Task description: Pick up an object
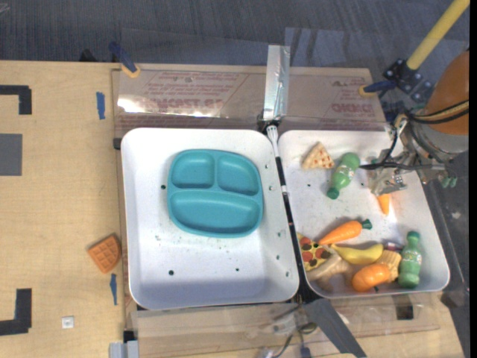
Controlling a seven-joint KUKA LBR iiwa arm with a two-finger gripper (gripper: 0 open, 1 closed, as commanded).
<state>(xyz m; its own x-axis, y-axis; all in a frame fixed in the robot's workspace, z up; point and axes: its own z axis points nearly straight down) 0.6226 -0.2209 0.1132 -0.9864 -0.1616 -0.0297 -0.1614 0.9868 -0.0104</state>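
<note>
So the end effector [387,179] is down in the right bin [436,222], near its far right side, and a small orange piece [384,203] sits just under it. Can't tell if it's gripped. Left bin [141,222] has a teal divided plate [216,192], waffle toy [104,253] out on the tabletop [52,200]

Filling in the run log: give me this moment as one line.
arm: over right bin | gripper: above small orange piece, grip unclear | teal plate: left bin
</note>
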